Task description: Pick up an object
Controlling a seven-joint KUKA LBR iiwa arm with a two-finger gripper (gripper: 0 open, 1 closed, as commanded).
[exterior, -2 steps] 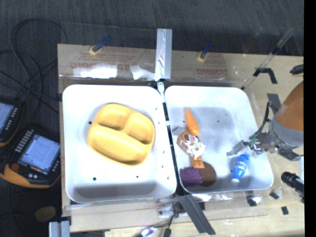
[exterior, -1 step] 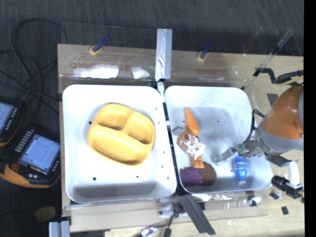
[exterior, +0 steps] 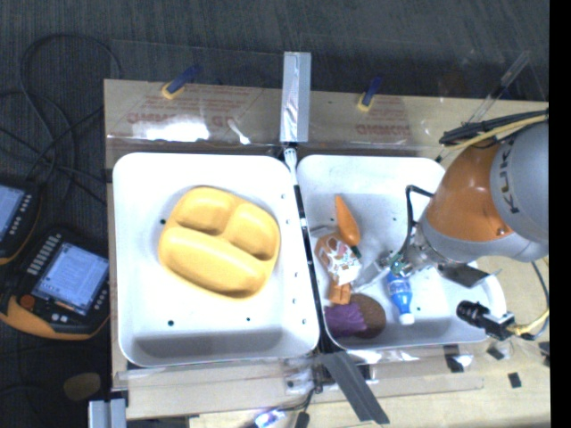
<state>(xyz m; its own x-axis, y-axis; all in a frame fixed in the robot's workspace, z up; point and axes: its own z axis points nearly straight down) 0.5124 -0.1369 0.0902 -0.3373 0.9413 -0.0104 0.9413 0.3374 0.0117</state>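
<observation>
Looking into the right bin, you see the gripper low over the small bottle, though you cannot tell how the claw is set. The bottle lies with its long axis running near-to-far, blue cap toward the near wall. Just left sit the orange carrot, a patterned toy and a purple object; the left bin holds a yellow bread-shaped toy.

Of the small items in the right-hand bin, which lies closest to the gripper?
The small blue-and-white bottle, right below the gripper. The orange carrot, the printed packet and the purple item lie farther left.
</observation>
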